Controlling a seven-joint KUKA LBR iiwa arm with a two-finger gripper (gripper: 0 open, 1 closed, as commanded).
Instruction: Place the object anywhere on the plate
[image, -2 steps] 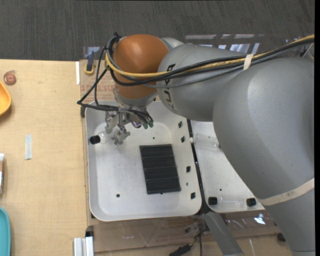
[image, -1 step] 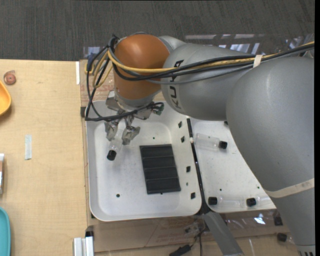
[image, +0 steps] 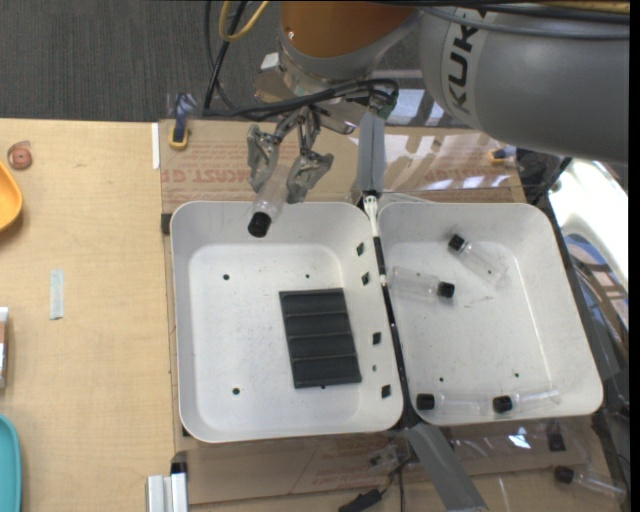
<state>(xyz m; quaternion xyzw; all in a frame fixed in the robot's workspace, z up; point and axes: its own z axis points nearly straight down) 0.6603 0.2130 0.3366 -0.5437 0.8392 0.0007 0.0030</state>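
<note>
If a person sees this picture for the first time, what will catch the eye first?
First the gripper above the far rim of the left bin, with a clear tube between its fingers. Next the black ridged plate in that bin's middle, then several loose tubes in the right bin.

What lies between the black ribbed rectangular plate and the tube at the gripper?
Bare white floor of the left bin, by the camera view. The clear black-capped tube sits between the gripper fingers, above the black ribbed plate.

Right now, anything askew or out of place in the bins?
Yes. The gripper holds a clear tube tilted over the left bin rim, away from the black plate. Other tubes lie scattered in the right bin.
</note>
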